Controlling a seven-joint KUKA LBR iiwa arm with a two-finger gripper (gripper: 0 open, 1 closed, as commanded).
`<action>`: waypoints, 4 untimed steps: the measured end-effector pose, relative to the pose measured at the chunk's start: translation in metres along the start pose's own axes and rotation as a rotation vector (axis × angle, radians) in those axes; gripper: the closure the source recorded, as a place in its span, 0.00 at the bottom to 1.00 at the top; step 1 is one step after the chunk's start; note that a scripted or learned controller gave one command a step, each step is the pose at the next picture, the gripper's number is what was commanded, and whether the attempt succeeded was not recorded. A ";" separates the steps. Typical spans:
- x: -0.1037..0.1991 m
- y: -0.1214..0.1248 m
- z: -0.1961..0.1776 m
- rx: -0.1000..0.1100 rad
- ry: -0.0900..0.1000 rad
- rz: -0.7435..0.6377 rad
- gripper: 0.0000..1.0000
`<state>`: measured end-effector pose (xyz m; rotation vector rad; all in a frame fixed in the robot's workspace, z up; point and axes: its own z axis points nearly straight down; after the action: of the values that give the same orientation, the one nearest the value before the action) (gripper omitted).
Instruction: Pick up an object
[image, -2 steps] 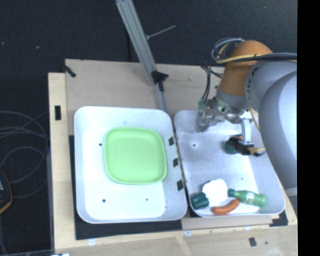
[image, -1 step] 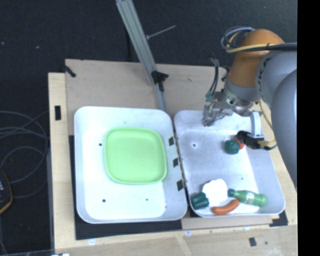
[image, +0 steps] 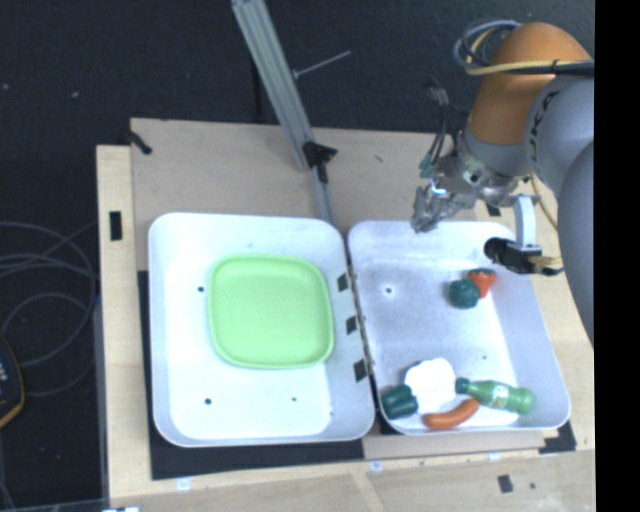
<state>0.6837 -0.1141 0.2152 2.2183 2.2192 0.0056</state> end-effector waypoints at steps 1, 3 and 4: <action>-0.001 0.001 -0.050 0.000 0.000 0.000 1.00; 0.103 -0.015 -0.037 0.004 0.001 -0.003 1.00; 0.151 -0.023 -0.026 0.005 0.001 -0.002 1.00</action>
<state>0.6607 0.0371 0.2413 2.2186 2.2246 0.0006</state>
